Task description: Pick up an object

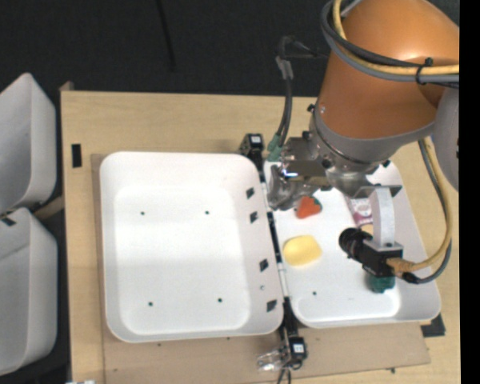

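My gripper (282,189) hangs low over the far left part of the right bin (344,310), close to the divider between the two bins. An orange-red object (309,208) lies just to its right, partly under the wrist. Nearer the front, a yellow rounded object (302,250) rests on the bin floor, apart from the gripper. A pink object (360,210) peeks out beneath the arm. A small teal object (378,283) sits toward the bin's front right. Nothing can be seen held in the gripper.
The left bin (180,242) stands beside the right one, on the wooden bench (80,126). The large orange and grey arm covers the back of the right bin. White housings (12,214) stand at the far left.
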Motion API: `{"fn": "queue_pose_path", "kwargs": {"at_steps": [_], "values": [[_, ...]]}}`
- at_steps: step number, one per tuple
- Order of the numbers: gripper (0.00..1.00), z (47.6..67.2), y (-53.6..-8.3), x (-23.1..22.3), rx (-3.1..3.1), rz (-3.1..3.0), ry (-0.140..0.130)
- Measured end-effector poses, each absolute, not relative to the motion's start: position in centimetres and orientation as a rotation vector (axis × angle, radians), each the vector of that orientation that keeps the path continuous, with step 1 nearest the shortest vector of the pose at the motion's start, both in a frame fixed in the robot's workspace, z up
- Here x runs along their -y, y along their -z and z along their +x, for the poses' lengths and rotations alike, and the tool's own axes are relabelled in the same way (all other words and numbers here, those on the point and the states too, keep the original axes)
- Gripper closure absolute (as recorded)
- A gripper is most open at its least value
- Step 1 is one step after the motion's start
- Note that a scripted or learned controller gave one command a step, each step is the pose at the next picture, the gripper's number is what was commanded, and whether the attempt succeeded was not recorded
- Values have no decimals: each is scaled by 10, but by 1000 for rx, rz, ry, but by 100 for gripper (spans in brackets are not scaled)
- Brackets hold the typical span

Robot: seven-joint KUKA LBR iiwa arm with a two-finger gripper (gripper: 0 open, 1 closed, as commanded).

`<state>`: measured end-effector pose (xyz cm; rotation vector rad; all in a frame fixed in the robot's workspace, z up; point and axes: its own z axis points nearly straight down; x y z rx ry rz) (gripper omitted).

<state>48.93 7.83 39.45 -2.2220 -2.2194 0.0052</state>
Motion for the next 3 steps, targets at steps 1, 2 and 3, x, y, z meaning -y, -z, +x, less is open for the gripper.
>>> {"fn": "queue_pose_path", "kwargs": {"at_steps": [1, 2, 3], "values": [[100, 490, -472, -140, 2233, -2215, 12], [100, 540, -525, -195, 2232, -2218, 12], [100, 567, -466, -202, 2221, -2222, -7]]}}
